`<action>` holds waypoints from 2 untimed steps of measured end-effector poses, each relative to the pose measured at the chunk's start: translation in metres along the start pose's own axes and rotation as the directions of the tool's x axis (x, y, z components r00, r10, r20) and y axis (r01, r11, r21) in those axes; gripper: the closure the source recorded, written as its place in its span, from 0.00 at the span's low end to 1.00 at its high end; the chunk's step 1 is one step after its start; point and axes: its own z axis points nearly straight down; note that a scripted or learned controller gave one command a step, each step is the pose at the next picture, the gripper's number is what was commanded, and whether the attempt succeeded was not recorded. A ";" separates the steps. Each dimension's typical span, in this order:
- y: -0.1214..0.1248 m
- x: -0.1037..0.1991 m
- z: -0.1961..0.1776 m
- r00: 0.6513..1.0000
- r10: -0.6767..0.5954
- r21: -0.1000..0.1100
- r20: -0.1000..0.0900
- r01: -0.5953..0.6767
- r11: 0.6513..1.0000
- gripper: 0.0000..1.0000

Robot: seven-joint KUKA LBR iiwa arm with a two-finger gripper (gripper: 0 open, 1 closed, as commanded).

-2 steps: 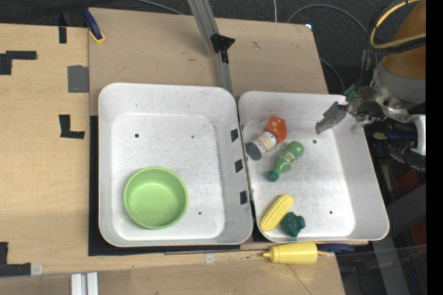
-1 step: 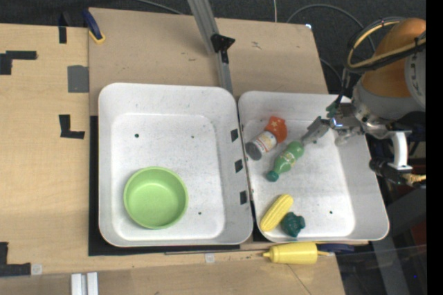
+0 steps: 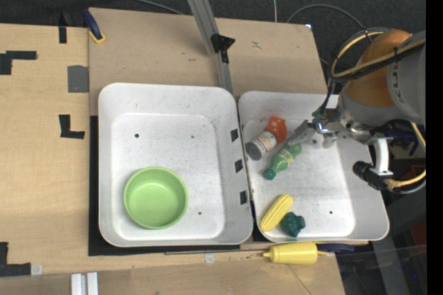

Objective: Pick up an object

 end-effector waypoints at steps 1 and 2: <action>-0.006 0.000 -0.003 1.000 -0.003 0.020 0.000 0.003 1.000 1.00; -0.001 0.000 -0.045 1.000 -0.002 0.015 0.002 0.002 1.000 1.00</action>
